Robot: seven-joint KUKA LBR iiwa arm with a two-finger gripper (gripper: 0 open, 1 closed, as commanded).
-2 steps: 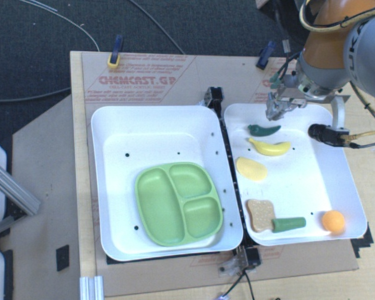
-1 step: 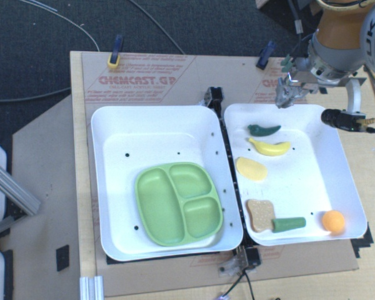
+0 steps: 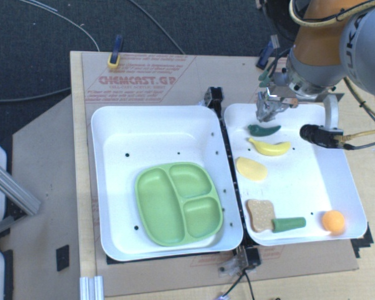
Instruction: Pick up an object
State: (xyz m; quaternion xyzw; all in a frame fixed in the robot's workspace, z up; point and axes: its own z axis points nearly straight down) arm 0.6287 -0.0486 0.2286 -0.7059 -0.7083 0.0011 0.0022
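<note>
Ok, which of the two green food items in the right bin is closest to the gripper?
The dark green piece, right under the gripper and just above the banana; the lighter green one lies beside the bread.

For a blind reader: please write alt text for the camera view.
The gripper hangs over a dark green item in the right bin, which also holds a banana, bread and an orange. The left bin holds a green tray.

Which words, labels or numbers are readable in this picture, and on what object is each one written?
"CHEMCAST GP", in red, on the brown board behind the left bin.
Smaller red lines above and below it on the board: too blurred to read.
Faint red print on the board's front edge, below the bins: unreadable.
Dark letters on the grey arm, cut off at the picture's edge: not readable.
</note>
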